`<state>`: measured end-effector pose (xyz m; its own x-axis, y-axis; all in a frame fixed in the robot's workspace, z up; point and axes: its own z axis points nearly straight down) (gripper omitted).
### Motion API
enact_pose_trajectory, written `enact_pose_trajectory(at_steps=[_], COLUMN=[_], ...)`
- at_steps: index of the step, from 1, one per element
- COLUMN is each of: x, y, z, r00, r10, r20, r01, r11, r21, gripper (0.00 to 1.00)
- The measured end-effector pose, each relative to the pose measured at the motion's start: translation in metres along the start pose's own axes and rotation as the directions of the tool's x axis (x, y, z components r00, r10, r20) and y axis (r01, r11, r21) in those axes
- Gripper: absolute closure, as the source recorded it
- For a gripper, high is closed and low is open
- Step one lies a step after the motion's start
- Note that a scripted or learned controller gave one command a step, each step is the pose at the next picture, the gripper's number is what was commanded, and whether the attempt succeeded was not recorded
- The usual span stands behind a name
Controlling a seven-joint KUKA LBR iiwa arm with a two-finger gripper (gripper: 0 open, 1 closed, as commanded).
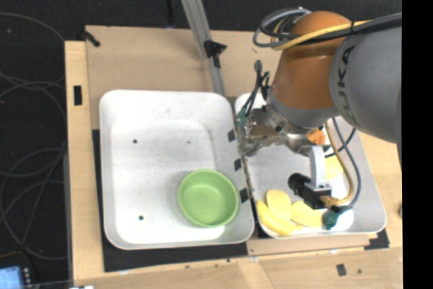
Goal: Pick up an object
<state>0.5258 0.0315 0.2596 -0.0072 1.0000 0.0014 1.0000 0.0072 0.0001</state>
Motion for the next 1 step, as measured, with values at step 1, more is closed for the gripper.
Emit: enact_pose_trajectory(at_steps=[1], x=[0.0504], y=[-0.005], z=[0.0154], r00=[1.0], r10=[0.004], r20=[0.001], r01=[-0.004], r11=[1.0], r21=[0.0], gripper=[1.0])
